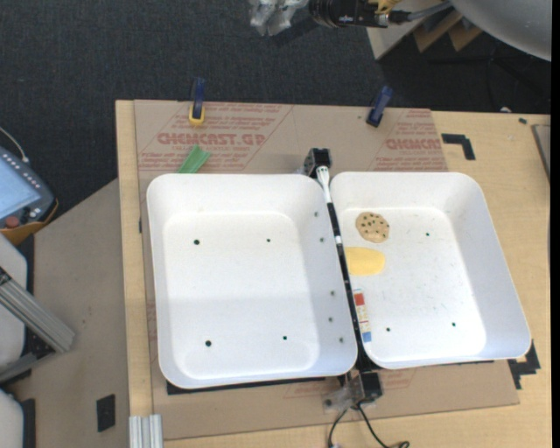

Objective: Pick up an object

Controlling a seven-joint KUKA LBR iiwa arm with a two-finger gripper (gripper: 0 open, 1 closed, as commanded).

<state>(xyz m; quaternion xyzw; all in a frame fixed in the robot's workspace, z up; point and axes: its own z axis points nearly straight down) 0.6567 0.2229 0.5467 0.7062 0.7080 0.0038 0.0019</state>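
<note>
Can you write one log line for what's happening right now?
tool: high above bins, blurred | right bin: cookie, yellow piece | task: nothing picked yet

Two shallow white bins are counted: a left bin [175, 289] and a right bin [490, 262]. In the right bin, one chocolate-chip cookie [373, 227] is counted, with one yellow oval object [363, 261] at its 6 o'clock. Two clamps are counted: one yellow [198, 101], one blue [380, 106].

Gripper [278, 15] blurred, cut off at top edge; finger state unreadable.
</note>
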